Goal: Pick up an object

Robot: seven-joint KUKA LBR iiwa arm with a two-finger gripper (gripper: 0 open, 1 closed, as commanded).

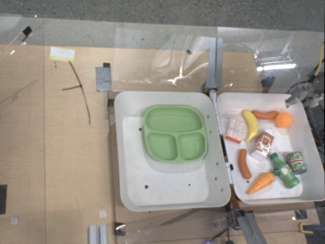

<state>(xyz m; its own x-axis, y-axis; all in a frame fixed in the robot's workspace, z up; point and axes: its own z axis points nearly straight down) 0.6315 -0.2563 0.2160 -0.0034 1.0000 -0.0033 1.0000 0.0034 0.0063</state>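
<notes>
A: Going left to right, quick. What's on your feed?

B: Bench (51, 151) far left has a yellow label (62, 54) near the back edge and a grey block (103, 78) just off the left bin's back-left corner. The left bin (127, 187) carries one green divided plate (175, 133), toward its back edge.

A: And the pickable stuff?

B: All in the right bin (223, 103). By its left edge I see a red-and-white box (234, 130), with a sausage (244, 164) in front of it. Next come a banana (250, 124) and a brown-and-white carton (263, 144), then a carrot (261, 183) near the front edge. A second sausage (265, 114) lies toward the back, touching an orange (284, 120). A green bottle (283, 171) and a green can (296, 162) sit side by side toward the front-right corner.

A: Gripper?

B: The gripper (304, 93) is over the right bin's back-right corner, apart from every item. Spread or closed — I can't tell, too blurred. I see nothing held.
</notes>
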